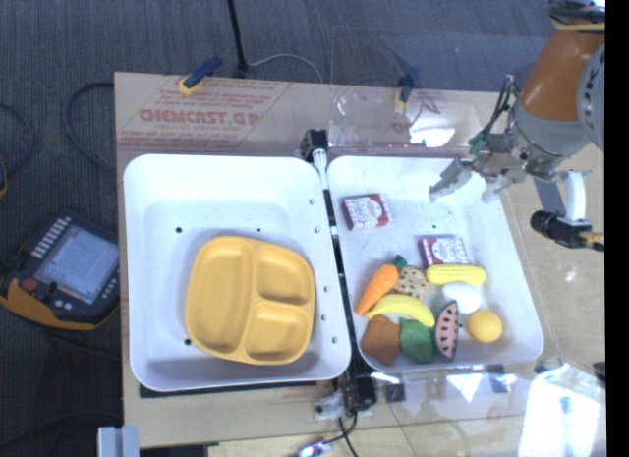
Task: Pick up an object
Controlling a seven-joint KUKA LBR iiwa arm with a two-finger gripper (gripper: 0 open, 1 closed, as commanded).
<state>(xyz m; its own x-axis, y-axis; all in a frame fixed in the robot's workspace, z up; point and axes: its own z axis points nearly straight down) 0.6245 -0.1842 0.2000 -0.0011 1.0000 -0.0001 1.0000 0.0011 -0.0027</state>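
Nearest me, along the front of the right bin (521, 278), I see the toy food heaped tight: a watermelon slice (447, 329), a lemon (485, 326), a banana (401, 307), a carrot (376, 288) and a corn cob (456, 274), most of them touching. In the left bin (157, 199) lies only a yellow divided plate (252, 299). Further back in the right bin two small red cartons lie flat: one (443, 250) just beside the heap, the other (366, 211) well apart on bare floor. At the far right corner my gripper (462, 176) hangs above the bin, fingers spread and nothing between them. I judge the lone carton the safest pick, since nothing crowds it. I would carry the gripper left over it, turn the wrist so the fingers straddle its shorter sides, come straight down, and close only once both fingers are beside the box.
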